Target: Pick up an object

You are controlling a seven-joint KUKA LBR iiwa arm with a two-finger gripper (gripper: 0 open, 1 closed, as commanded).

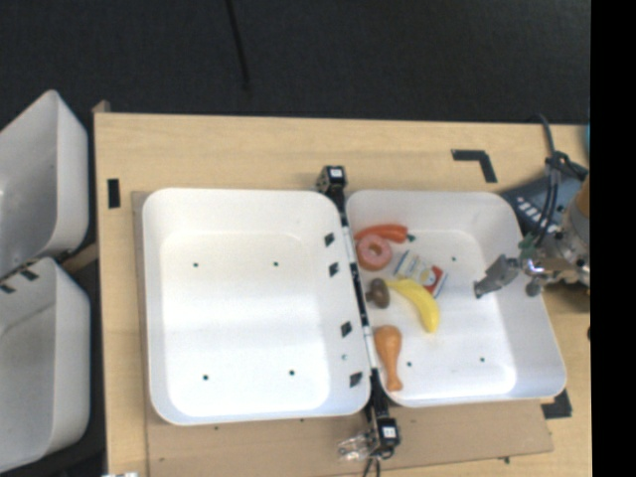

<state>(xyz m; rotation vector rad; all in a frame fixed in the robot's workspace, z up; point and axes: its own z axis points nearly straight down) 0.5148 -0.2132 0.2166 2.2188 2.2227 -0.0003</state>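
Observation:
Several small objects lie in the left half of the right bin [517,366]. Among them are a yellow banana [419,303], an orange drumstick-shaped toy [390,356], a pink ring [375,253] with a red-orange piece [390,233] behind it, a small white, blue and red packet [418,270] and a brown lump [378,291]. My gripper [509,286] hovers over the right side of this bin, right of the banana and apart from every object. It is open, with nothing between its fingers.
The left bin [159,306] adjoins the right one along a central divider with black clips [347,296]. Both stand on a wooden bench [248,152]. White containers [35,266] sit off the bench's left side.

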